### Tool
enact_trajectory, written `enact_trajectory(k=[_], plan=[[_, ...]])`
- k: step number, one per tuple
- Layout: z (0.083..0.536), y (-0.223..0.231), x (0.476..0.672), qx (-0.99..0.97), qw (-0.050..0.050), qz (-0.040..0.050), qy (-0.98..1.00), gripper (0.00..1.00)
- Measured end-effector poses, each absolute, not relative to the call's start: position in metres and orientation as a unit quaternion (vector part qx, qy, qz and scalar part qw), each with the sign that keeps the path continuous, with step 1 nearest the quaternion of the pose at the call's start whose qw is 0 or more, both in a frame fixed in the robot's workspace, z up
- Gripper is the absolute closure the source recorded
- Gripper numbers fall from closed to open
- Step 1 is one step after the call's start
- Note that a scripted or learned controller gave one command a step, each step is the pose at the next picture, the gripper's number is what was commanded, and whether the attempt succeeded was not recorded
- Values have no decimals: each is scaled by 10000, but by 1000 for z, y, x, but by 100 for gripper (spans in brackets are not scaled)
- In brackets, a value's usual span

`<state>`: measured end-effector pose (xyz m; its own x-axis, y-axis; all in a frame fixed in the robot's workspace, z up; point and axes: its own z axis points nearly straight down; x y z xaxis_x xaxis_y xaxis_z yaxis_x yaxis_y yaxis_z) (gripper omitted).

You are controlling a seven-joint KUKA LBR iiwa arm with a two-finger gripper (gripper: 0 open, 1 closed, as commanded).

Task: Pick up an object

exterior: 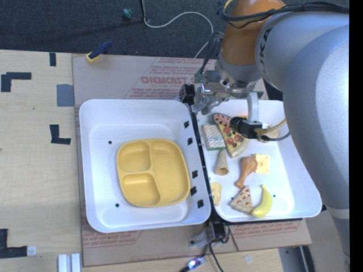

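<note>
The gripper (209, 95) hangs over the right bin's (295, 204) far-left corner, its claw state impossible to tell, beside the pizza slice (230, 132), which looks light, stiff, smooth plastic, best pinched across its narrow flat edges.

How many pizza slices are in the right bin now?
2. One pizza slice lies near the bin's far end, just below the gripper; a smaller pizza slice lies near the front edge beside the banana. The arm may hide others.
</note>
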<state>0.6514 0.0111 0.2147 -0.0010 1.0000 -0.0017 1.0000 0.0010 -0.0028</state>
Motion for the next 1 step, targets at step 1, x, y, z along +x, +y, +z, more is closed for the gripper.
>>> enact_trajectory(k=[1], plan=[[216, 17, 661, -7067, -4, 8, -7075, 100]])
